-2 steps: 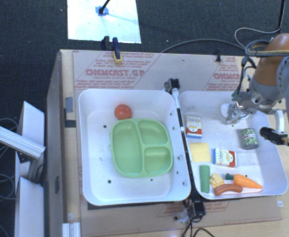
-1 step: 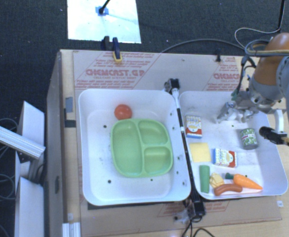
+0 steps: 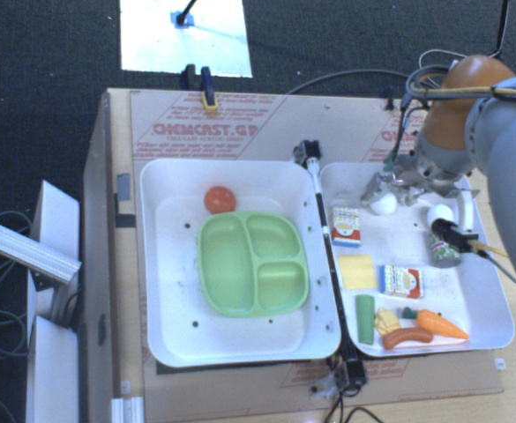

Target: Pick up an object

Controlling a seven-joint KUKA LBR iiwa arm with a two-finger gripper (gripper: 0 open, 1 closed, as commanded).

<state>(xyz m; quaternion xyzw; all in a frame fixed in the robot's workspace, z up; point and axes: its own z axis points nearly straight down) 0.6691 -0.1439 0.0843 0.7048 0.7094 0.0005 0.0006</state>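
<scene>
Taking the right bin (image 3: 491, 311) as landmark: at its near edge lie a carrot (image 3: 440, 325) and sausage (image 3: 407, 337). At its far end the gripper (image 3: 397, 186) hovers over a white egg (image 3: 383, 204); whether its fingers grip anything, I cannot tell.

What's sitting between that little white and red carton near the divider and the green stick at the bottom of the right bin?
In the camera view, a yellow square block lies between the carton and the green stick.

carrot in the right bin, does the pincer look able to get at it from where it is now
Probably yes. The carrot lies at the near edge of the right bin with nothing on top of it; only a sausage beside it. The pincer hovers at the far end.
</scene>
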